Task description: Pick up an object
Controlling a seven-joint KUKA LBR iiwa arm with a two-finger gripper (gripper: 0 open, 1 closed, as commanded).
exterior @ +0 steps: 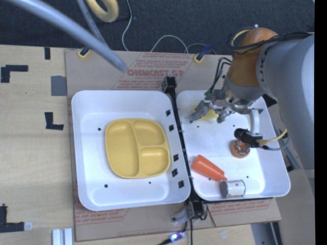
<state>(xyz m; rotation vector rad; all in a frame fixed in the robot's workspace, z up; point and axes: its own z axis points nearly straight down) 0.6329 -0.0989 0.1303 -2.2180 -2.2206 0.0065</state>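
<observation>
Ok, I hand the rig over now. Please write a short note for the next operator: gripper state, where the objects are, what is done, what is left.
Gripper: low in the right bin, at its far left part, over a small yellow object; a hold is not confirmed.
Right bin: orange cone-shaped piece, small clear cylinder with a grey cap, small round brown item.
Left bin: yellow divided plate.
Done: nothing is visibly lifted.
Left: grasp one object and raise it.

Dark carpeted floor (204, 9) spans the top of the frame; below it a pale wooden bench (30, 152) carries a cardboard sheet (153, 73) under even light
</observation>
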